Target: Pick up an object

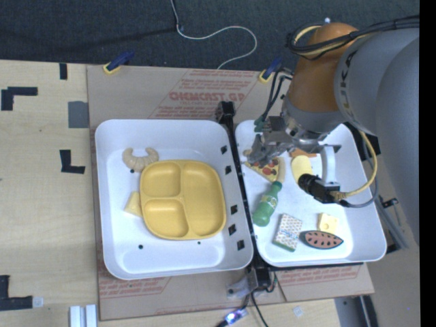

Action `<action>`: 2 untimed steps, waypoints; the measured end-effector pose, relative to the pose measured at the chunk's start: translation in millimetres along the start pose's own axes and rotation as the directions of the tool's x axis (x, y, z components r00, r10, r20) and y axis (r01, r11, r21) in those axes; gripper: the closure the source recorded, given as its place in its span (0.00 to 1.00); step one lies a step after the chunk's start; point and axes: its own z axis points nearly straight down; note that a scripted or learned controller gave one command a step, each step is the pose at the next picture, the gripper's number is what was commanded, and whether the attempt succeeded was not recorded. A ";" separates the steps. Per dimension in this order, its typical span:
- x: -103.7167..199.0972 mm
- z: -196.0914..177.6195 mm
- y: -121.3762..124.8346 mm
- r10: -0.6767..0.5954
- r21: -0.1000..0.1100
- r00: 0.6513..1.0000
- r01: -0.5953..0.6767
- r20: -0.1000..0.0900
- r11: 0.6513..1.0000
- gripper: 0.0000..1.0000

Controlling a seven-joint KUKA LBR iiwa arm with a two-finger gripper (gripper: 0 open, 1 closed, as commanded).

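My gripper [264,157] hangs over the pizza slice [268,169] at the right bin's [368,251] left edge, its grasp unreadable; that flat toy looks light, rigid, best pinched across its edges.

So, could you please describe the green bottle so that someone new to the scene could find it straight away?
Look in the right bin, along its left wall. The green bottle lies tilted there, just below the gripper, with a patterned packet to its lower right. It is the one green item among yellow and red pieces.
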 end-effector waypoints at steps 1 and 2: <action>54.1 -10.5 20.8 0.000 -0.002 1.000 0.000 0.000 1.000 1.00; 36.7 -20.8 11.9 0.006 0.000 1.000 -0.006 0.001 1.000 1.00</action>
